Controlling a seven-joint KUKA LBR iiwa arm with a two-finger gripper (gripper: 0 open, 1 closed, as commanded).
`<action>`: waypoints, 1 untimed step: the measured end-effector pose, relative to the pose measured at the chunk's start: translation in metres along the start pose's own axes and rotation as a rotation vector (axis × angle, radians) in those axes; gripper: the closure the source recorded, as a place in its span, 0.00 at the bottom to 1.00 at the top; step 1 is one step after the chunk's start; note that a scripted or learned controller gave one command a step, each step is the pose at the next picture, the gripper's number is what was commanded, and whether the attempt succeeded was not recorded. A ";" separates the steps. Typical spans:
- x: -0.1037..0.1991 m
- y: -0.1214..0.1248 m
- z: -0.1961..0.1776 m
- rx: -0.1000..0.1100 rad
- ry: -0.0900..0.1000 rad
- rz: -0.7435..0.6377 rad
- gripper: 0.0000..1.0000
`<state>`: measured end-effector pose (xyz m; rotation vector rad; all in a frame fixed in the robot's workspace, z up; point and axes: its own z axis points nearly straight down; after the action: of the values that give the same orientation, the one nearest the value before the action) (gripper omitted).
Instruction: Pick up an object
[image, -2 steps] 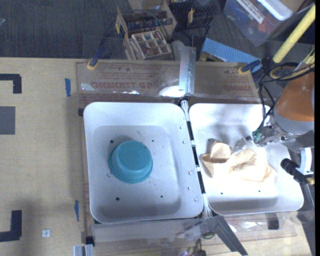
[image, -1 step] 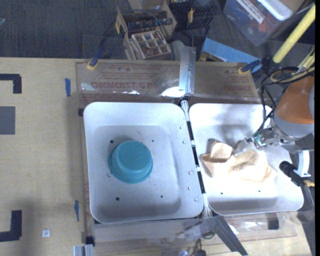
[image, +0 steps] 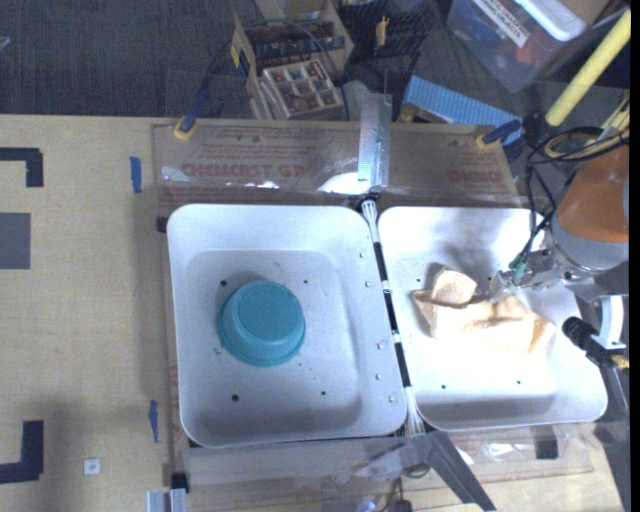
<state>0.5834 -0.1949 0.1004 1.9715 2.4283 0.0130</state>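
- I see a pale tan, crumpled cloth-like object (image: 470, 305) lying in the right white bin (image: 560, 395), towards its middle and far half.
- The hand (image: 503, 283) is down at the cloth's upper right edge, just beside or touching it; I cannot tell from here how the hand is set, nor whether it has any cloth.
- The grey arm with its orange band (image: 597, 210) reaches in over the bin's right rim.
- In the left white bin (image: 190, 250) a round teal plastic bowl (image: 262, 321) sits upside down, left of centre.
- Both bins rest side by side on the light wooden surface (image: 70, 300).
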 end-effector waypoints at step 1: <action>-0.007 0.022 -0.050 0.010 0.003 -0.165 1.00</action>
<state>0.6061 -0.1971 0.1509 1.7697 2.5888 0.0013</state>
